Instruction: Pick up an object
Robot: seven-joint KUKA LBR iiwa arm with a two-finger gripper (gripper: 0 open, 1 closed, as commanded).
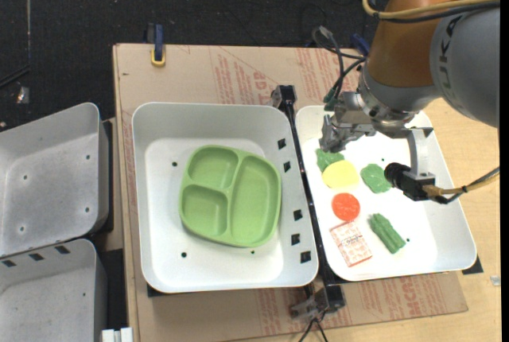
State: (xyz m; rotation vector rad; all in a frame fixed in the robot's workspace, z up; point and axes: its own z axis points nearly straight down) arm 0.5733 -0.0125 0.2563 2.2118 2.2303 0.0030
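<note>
In the right bin (445,253), a packet (351,243) and a green stick (387,233) lie nearest, the stick's long axis running near-right to far-left. Beyond sit a red disc (345,206), a yellow piece (339,174) and a green piece (375,177). The end effector (332,137) hovers over the far-left corner.

tray (231,196) in left bin (151,134) — toys (346,207) right

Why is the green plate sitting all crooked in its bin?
The green divided plate lies turned at an angle in the left bin, not lined up with its walls. Nothing looks spilled or broken. The gripper is over the right bin.
</note>
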